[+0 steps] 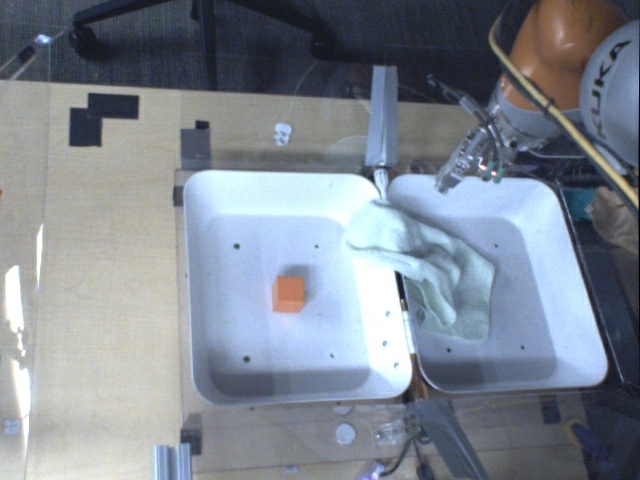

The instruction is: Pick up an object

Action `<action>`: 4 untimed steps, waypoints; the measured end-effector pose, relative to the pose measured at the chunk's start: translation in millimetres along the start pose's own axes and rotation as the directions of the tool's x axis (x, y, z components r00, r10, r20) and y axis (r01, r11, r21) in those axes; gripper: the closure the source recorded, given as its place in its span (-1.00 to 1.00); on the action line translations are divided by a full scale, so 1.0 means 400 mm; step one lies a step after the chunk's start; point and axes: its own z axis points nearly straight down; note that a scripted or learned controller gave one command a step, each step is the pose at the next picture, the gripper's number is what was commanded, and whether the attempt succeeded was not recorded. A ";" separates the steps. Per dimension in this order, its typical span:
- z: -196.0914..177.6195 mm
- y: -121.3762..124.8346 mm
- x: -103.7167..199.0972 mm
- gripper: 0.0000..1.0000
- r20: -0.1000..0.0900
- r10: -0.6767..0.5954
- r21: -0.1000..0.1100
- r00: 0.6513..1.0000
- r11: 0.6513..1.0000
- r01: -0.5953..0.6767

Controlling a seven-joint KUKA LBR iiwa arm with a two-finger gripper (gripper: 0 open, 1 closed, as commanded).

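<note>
A small orange cube (289, 294) rests on the floor of the left bin (215, 268), near its middle. A pale, crumpled cloth (440, 273) drapes over the divide between the bins, mostly inside the right bin (560, 298), with one corner on the left bin's rim. My gripper (468, 173) hangs over the back rim of the right bin, above and right of the cloth's top corner. It is open, nothing sits between its fingers, and it touches neither object.
A grey metal post (381, 118) stands behind the gap between the bins. The arm's orange band (560, 28) and grey body fill the top right corner. Bare wooden bench (90, 268) lies to the left of the bins.
</note>
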 end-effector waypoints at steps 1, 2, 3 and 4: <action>0.255 -0.039 0.017 1.00 -0.030 -0.220 0.016 0.975 0.975 0.221; 0.017 0.008 0.040 1.00 -0.028 -0.179 0.017 0.983 0.984 0.180; -0.013 0.016 0.037 1.00 -0.021 -0.182 0.013 0.983 0.983 0.182; 0.038 0.015 0.037 1.00 -0.034 -0.356 0.012 0.934 0.934 0.357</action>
